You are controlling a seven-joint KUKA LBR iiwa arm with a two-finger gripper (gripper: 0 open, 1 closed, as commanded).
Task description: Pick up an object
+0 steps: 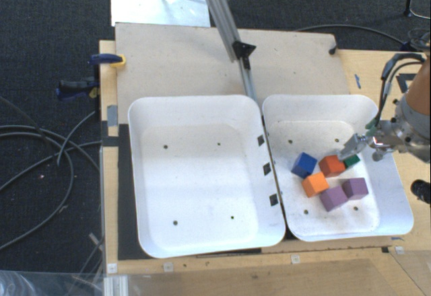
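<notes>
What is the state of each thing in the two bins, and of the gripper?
Left bin: nothing lies in it.
Right bin: holds all the blocks.
Blue block: lying free.
Two orange blocks: lying free.
Two purple blocks: lying free.
Green block: beside the gripper.

Legible markings: none. No text, label, brand, number or sign can be read on any surface.

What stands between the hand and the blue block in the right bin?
The hand sits at the right side of the right bin. An orange block lies between it and the blue block, with a green block right by the hand.
</notes>
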